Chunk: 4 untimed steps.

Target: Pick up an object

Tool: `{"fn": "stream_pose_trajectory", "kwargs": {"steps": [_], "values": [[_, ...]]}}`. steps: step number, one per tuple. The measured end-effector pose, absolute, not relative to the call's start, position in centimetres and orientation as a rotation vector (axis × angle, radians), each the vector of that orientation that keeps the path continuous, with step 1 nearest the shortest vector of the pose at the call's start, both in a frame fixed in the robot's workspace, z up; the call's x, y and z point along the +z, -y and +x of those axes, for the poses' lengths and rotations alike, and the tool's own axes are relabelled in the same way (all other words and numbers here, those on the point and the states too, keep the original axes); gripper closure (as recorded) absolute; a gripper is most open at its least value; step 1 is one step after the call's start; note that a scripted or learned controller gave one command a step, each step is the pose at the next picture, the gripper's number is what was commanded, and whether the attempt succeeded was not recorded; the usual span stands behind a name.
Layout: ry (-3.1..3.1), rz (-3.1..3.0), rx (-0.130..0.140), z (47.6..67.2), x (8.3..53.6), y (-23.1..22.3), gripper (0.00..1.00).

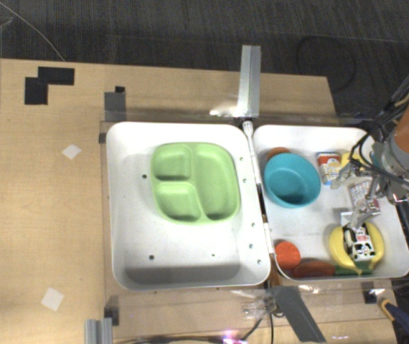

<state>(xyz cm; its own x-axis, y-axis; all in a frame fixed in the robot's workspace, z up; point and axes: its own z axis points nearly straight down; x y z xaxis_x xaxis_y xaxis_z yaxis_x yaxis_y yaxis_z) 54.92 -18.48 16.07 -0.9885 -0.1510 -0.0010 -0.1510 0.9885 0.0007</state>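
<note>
Over the right bin [301,224], the tool [357,229] hangs above a yellow object [341,248]; its grip state possibly unreadable; cannot tell.

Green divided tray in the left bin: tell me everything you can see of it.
The green divided tray is pale lime, looks like smooth plastic, with rounded corners and three compartments: two small on the view's left, one large on the right. It lies flat, open side up, slightly rotated, on the floor of the left bin, toward its far side. Nothing else touches it.
</note>
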Motion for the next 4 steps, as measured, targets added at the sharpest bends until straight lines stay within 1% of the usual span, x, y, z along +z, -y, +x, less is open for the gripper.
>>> {"fn": "stream_pose_trajectory", "kwargs": {"steps": [1, 2, 3, 4], "values": [[-3.102, -0.394, -0.01, 54.1, 9.0, 19.0, 0.0], [-3.102, -0.371, 0.0, 52.5, 9.1, 9.6, 0.0], [-3.105, -0.382, -0.004, 62.4, 11.3, 10.4, 0.0], [-3.101, -0.331, -0.005, 61.1, 9.3, 8.4, 0.0]]}}
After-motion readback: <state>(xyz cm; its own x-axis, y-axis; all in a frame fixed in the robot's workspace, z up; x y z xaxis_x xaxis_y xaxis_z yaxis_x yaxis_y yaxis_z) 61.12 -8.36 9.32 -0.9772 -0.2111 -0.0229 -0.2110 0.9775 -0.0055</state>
